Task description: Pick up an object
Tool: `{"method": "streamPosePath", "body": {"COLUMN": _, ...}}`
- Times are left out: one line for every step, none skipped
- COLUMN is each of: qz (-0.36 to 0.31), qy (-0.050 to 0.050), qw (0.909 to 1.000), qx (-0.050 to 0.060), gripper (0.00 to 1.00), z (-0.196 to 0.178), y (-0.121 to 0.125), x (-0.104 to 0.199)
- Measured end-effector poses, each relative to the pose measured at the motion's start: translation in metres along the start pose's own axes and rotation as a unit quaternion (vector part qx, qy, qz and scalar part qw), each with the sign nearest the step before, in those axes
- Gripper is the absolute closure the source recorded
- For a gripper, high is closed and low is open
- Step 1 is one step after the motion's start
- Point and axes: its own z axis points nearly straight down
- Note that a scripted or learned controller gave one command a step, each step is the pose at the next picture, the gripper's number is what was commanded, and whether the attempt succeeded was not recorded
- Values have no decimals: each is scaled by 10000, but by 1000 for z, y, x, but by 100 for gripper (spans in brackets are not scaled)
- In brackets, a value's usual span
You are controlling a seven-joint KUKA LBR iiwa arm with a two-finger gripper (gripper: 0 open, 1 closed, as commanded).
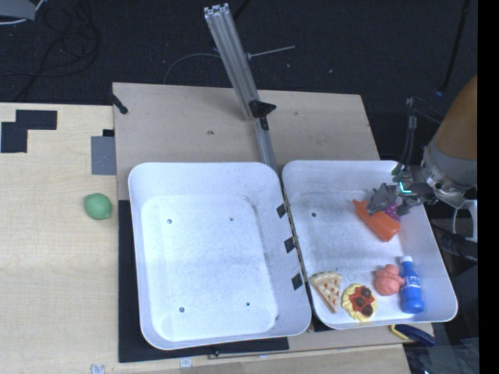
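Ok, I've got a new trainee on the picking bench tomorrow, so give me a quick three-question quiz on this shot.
1. True or false: the gripper is over the right bin.
2. Which object lies directly at the gripper? A) blue bottle B) orange object C) pizza slice
3. What lies outside both bins, on the bench to the left of the left bin?

Key
1. True.
2. B, the orange object; whether it is actually gripped cannot be told from this view.
3. A green ball.
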Motion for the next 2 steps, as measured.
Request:
{"method": "streamPosePath", "body": {"qz": 0, "qy": 0, "qw": 10000, "qx": 0, "gripper": 0, "z": 0, "y": 0, "x": 0}}
{"method": "streamPosePath", "body": {"qz": 1, "qy": 4, "qw": 10000, "qx": 17, "gripper": 0, "z": 51, "y": 0, "x": 10}}
